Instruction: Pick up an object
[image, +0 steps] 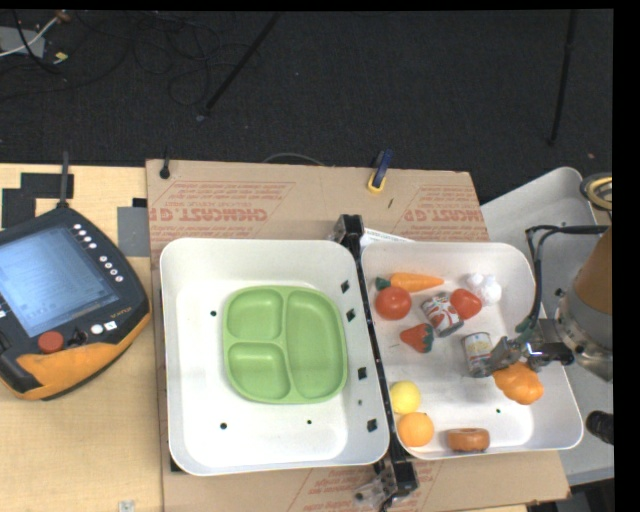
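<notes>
The right bin (556, 432) holds several toy foods. Along its far side lie a carrot (415, 281), a red tomato (393, 303), a labelled can (440, 313), a red piece (465, 302) and a white piece (487, 288). A red strawberry-like piece (417, 338) sits mid-bin. My gripper (507, 354) reaches in low from the right, its dark tip beside a small grey can (478, 351) and just above an orange fruit (519, 384). I see nothing clearly between its fingers. A lemon (404, 397), an orange (415, 429) and a brown piece (467, 439) lie near the front edge.
The left bin (190, 420) carries a green divided plate (285, 343). A black divider (365, 340) runs between the bins. A teach pendant (60, 295) rests on the bench at far left. Cardboard (260, 205) lies under both bins.
</notes>
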